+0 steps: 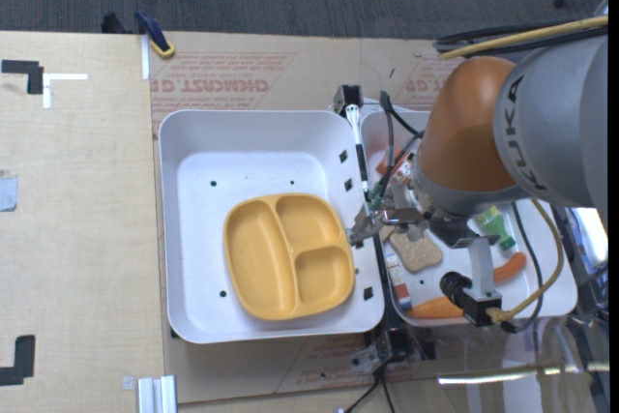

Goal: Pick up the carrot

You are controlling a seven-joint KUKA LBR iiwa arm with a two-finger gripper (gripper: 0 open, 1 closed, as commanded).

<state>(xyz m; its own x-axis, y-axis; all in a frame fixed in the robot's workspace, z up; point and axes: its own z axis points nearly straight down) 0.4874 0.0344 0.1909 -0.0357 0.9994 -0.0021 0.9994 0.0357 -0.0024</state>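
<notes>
Cardboard and pale wood cover the bench [77, 208] under 2 white bins; the left bin [184, 208] holds a yellow 3-compartment plate [288, 254]; the right bin [553, 295], mostly hidden by the grey-orange arm [503, 131], holds the carrot [433, 308] near its front edge, beside a bread slice [418, 253]; the gripper's [382, 218] grip state cannot be told.

The yellow plate [290, 254] looks like smooth plastic with a soft sheen. The left bin [184, 237] is white plastic, smooth and nearly matt. The bench [77, 227] shows pale wood grain; cardboard [242, 77] under the bins is dull brown. The arm [542, 121] has grey shells and a glossy orange band [464, 131] — light glints on it.
</notes>
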